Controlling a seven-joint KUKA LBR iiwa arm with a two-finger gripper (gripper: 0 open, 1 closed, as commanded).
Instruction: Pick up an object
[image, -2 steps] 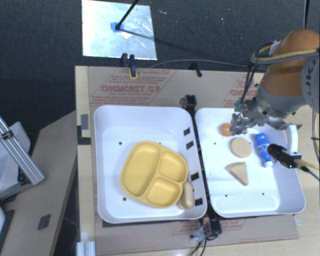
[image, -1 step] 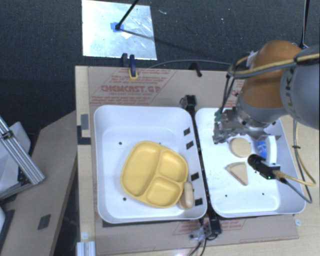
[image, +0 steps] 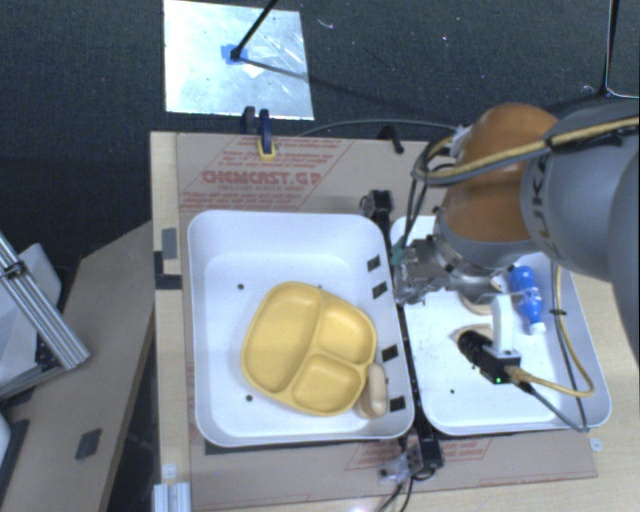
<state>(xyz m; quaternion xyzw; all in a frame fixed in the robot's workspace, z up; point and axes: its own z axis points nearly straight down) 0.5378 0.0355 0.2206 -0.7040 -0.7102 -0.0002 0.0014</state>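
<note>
Two shallow white bins sit side by side on a bench. The left bin holds a yellow divided plate, with a small beige lump touching the plate's lower right edge. The grey arm reaches over the right bin. Its claw hangs near the wall between the bins, and I cannot tell whether it is wide or narrow. A blue and white tube lies in the right bin under the arm.
</note>
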